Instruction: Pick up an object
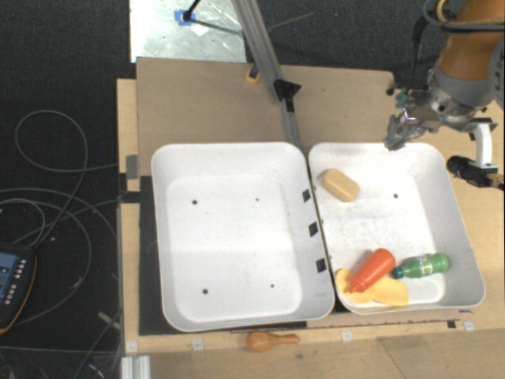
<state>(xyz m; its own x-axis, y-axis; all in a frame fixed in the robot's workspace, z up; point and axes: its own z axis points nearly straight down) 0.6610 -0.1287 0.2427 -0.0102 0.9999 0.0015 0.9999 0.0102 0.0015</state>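
Both white bins (pixel 237 164) smooth plastic, faint sheen, lightly speckled. Counter (pixel 205 101) matt tan board, like fibreboard. Orange bottle (pixel 372 269) and green bottle (pixel 422 266) glossy plastic. Tan block (pixel 340 185) matt, smooth. Yellow piece (pixel 387 294) smooth plastic. Hand (pixel 397 135) dull grey metal. Floor (pixel 63 54) dark, rough carpet.

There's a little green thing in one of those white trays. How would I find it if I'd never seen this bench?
Start at the right bin, the one nearer the arm, and go to its front right corner. The green bottle lies there on its side, just right of the orange bottle and a yellow piece. It is the only green item there; the tan block sits apart, farther back.
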